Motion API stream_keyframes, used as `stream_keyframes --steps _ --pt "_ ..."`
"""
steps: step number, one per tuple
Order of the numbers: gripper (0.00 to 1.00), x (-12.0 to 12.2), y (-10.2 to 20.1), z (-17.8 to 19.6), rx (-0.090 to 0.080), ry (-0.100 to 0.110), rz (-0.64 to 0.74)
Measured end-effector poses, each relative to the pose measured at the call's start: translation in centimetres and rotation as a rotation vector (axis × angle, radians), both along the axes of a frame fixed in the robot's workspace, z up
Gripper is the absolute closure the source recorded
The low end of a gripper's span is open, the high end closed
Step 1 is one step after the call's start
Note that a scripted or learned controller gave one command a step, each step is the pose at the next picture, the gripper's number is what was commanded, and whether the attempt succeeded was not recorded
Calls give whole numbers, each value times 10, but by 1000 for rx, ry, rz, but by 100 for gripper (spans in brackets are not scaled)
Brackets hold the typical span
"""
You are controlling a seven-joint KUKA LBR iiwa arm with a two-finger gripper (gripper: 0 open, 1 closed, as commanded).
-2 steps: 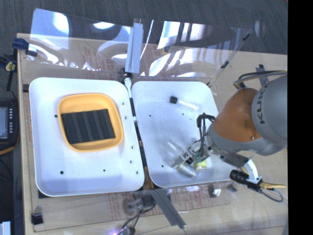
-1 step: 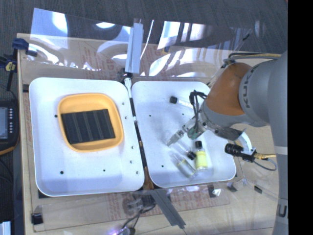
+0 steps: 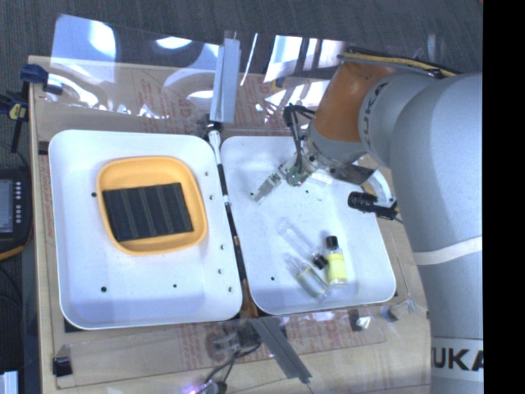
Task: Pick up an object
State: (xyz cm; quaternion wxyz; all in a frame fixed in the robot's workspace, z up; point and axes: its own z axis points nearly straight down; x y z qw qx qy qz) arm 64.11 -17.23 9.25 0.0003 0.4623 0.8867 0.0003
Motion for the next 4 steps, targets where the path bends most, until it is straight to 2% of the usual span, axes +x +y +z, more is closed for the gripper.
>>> stream_keyframes --steps 1,2,3,4 --pt "0 -66 -24 -1 0 3 96" --pt "0 -60 50 0 -5 3 171" --pt "100 -59 52 9 -2 4 175" --pt "100 2 -5 15 -1 -1 56"
